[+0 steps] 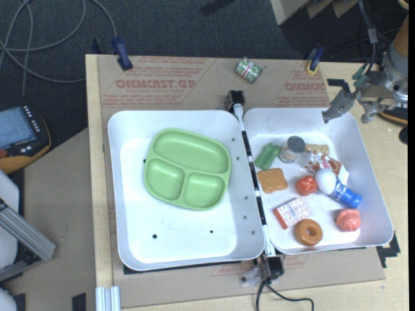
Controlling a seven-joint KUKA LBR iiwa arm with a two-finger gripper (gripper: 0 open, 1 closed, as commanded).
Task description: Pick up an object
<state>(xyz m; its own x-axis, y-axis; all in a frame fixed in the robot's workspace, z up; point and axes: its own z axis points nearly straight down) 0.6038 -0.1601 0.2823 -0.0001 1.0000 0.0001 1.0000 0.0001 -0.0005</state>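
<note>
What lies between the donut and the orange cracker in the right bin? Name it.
In the camera view, a small red-and-white packet lies between the donut and the orange cracker.

Both bins, left (130,238) and right (369,173), are seen as smooth white plastic with a soft sheen. The green divided plate (188,168) looks like matt moulded plastic. A glazed, glossy finish is noted on the doughnut (308,232). The bench board (194,83) appears as matt brown cardboard or fibreboard, printed in red. The gripper (353,102) is read as dull grey metal. The floor (162,18) appears rough, like dark carpet.
</note>
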